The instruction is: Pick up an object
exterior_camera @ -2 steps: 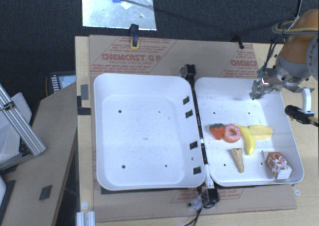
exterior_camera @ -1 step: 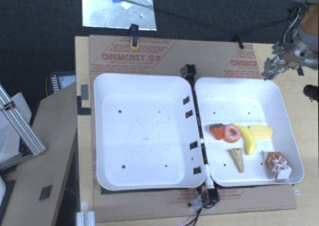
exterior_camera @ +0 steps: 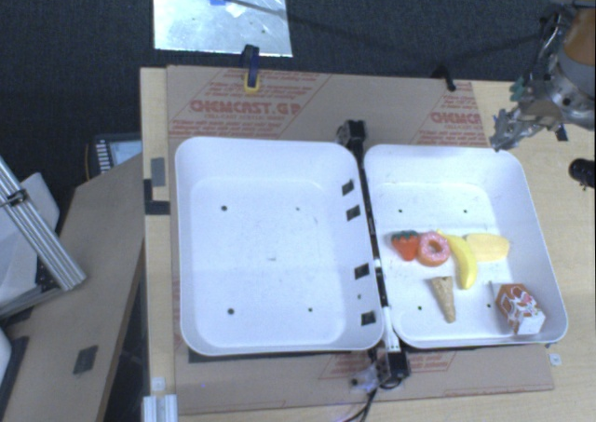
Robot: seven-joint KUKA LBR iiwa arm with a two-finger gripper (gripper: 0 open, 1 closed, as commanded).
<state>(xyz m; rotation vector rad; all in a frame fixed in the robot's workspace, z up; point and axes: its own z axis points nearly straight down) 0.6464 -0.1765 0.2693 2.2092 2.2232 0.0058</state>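
The right bin [exterior_camera: 521, 189] holds a red-orange piece [exterior_camera: 404, 244], a pink frosted donut [exterior_camera: 433, 249], a yellow banana [exterior_camera: 463, 260], a yellow lemon-like piece [exterior_camera: 488, 246], a tan cone [exterior_camera: 445, 298] and a small red-and-white box [exterior_camera: 519, 308]. My gripper [exterior_camera: 507, 134] hangs at the far right, above the right bin's back right corner, well away from the objects. Nothing shows between its fingers.
The left bin [exterior_camera: 196, 169] lies beside the right one, with black clips along the seam [exterior_camera: 358, 215]. Both sit on a cardboard sheet [exterior_camera: 279, 99]. A shiny metal plate [exterior_camera: 223, 1] lies behind the bench, and an aluminium rail [exterior_camera: 33, 224] stands at the left.
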